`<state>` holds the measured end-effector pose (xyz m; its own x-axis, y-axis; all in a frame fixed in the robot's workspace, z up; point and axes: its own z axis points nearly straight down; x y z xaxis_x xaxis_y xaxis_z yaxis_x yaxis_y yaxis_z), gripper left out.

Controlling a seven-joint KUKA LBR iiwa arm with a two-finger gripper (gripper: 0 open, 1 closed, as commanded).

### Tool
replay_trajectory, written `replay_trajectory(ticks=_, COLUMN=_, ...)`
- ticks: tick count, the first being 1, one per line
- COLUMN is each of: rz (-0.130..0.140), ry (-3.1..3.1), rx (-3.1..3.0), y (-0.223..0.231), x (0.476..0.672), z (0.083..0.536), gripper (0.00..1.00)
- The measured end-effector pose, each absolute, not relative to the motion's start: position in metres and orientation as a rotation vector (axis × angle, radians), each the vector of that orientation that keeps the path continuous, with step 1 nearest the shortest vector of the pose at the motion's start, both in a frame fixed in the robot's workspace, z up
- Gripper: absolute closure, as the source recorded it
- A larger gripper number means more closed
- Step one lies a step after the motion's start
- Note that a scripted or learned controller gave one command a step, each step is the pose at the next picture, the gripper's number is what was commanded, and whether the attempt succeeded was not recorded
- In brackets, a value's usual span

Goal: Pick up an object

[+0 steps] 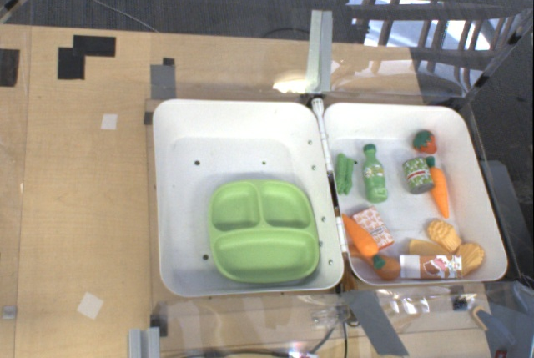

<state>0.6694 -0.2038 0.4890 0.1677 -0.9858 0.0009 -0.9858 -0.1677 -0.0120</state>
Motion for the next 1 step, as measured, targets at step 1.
replay_trajectory(ticks=1, rz=-0.01, ry=1.905, rx=-2.49, y=-0.2006, x=0.6691, z=0.488, gripper=1.0)
